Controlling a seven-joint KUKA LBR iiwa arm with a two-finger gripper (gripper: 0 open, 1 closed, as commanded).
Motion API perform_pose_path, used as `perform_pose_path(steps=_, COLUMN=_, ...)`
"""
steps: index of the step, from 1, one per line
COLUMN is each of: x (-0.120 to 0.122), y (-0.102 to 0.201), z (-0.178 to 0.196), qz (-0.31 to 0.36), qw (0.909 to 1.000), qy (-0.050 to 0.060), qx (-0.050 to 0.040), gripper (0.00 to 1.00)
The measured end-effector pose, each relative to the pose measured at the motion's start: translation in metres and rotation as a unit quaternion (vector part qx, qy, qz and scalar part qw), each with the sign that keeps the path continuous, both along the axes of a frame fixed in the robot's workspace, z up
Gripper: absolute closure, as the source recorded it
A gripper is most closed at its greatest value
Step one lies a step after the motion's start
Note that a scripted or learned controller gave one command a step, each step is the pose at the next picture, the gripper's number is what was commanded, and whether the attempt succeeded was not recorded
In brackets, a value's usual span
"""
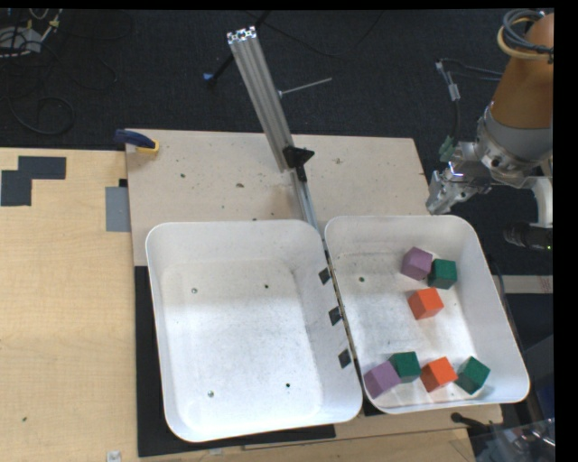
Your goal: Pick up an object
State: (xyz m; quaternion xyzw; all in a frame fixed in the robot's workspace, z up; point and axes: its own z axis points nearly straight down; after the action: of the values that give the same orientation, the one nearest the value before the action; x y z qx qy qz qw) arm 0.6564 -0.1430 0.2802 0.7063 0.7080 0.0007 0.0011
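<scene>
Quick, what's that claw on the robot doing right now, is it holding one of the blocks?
Gripper: above the right bin's far rim, with no block between its fingers; open or closed cannot be told from here.

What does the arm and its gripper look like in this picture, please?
The arm has an orange band above a grey, rounded wrist section. Grey cable loops sit at its top. The gripper is a small metallic, silver-grey assembly below the wrist, too small to make out any markings.
</scene>
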Motion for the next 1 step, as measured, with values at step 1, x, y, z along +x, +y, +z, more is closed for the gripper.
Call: perform_pose_path(steps=1, x=-0.0174, y=0.0517, z=-0.0145, qz=0.001, qw=1.0, qy=0.004, qx=0.0014, gripper=1.0)
